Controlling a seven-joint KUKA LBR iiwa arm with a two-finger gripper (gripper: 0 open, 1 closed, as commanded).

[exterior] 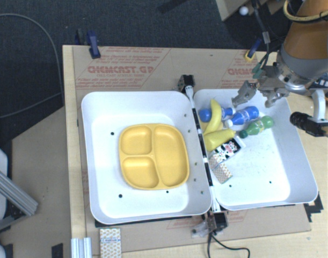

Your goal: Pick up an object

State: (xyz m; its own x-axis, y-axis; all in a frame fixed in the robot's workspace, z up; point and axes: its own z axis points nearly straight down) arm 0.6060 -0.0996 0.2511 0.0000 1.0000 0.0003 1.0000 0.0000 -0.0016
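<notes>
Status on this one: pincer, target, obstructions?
Pincer open, above right bin, holding nothing. Banana, bottles clustered at left wall. Yellow tray in left bin.

The arm [308, 42] was grey metal with a broad orange band above the wrist. A yellow cable looped beside its upper part. Its gripper [259, 93] was pale grey, with two slim, angular fingers [243, 95] of bare metal.
</notes>
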